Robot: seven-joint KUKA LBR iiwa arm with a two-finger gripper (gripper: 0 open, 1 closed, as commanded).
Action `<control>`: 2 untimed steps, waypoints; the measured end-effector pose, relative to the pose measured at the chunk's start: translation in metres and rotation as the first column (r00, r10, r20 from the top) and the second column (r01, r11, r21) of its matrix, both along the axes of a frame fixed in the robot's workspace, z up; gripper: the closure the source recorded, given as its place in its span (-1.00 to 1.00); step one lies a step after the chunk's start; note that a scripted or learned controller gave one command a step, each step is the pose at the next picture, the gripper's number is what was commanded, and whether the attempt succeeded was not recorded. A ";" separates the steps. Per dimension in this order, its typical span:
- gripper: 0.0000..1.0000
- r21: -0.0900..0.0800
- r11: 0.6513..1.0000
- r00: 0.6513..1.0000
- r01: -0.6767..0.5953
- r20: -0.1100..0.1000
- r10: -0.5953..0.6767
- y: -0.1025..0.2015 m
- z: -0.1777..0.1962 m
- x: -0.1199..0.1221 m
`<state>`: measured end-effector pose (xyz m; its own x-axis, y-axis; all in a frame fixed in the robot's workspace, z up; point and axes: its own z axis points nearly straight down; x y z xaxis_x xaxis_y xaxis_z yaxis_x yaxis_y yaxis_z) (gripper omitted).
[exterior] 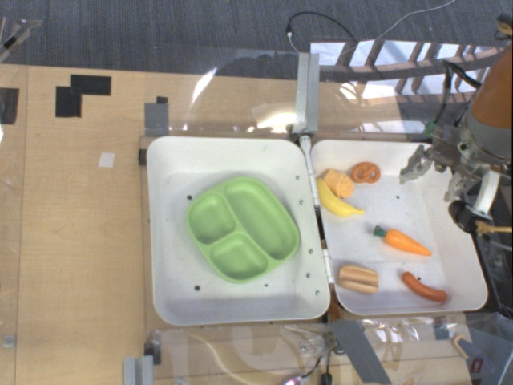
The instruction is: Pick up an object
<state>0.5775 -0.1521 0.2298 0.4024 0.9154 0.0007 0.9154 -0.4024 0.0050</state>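
The right bin (457,299) holds several toy foods. A brown pretzel (365,172) lies near its far edge, with a yellow corn piece (338,183) and a banana (340,205) by the left wall. An orange carrot (402,242) lies in the middle. A hot dog bun (357,278) and a red sausage (424,288) sit at the front. My gripper (438,175) hangs over the bin's far right corner, open, with nothing between its fingers (414,166). It is to the right of the pretzel and above the carrot in the view.
The left bin (168,295) holds a green divided plate (240,227). A metal post (307,95) stands behind the wall shared by the bins. Cables run across the floor at the back right.
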 end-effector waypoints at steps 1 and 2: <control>-1.00 0.001 0.983 0.983 -0.184 -0.002 0.184 -0.014 -0.127 -0.065; 1.00 -0.001 0.982 0.982 -0.187 0.001 0.187 -0.013 -0.116 -0.063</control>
<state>0.5148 -0.1649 0.1135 0.2244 0.9745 0.0006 0.9745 -0.2244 0.0065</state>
